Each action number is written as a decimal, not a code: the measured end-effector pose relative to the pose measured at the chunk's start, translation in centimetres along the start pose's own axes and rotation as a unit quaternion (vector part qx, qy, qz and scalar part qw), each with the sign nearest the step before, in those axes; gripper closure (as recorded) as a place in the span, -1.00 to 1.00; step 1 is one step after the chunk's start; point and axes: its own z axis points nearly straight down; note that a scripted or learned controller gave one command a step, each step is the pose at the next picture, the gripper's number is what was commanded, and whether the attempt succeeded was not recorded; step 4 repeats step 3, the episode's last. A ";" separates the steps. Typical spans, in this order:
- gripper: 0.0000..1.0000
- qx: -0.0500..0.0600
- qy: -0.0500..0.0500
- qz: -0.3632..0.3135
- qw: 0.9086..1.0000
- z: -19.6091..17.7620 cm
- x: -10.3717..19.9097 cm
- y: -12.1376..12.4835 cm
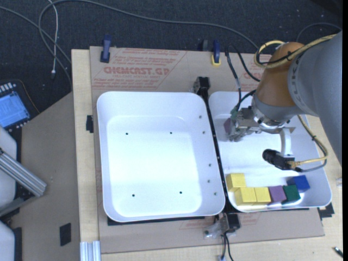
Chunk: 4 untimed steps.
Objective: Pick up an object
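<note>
Several small blocks (266, 192), judged light, rigid and best pinched across flat opposite sides, are seen in the camera view lined along the near edge of the right bin (321, 197), while the gripper (236, 126) is poised apart farther back, its state impossible to tell.

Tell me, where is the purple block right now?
The purple block sits in the right bin, along its near edge, in a row of blocks between a yellow block and a green block.
</note>
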 end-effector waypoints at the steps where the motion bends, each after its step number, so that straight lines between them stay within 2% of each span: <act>1: -1.00 0.000 0.000 0.000 1.000 0.0 0.0 0.0; 2: -1.00 0.000 0.000 0.000 1.000 1.1 -2.5 5.8; 3: 1.00 0.000 0.000 0.000 1.000 0.0 -2.4 5.7; 4: 1.00 0.000 0.000 0.000 1.000 0.0 -2.4 5.7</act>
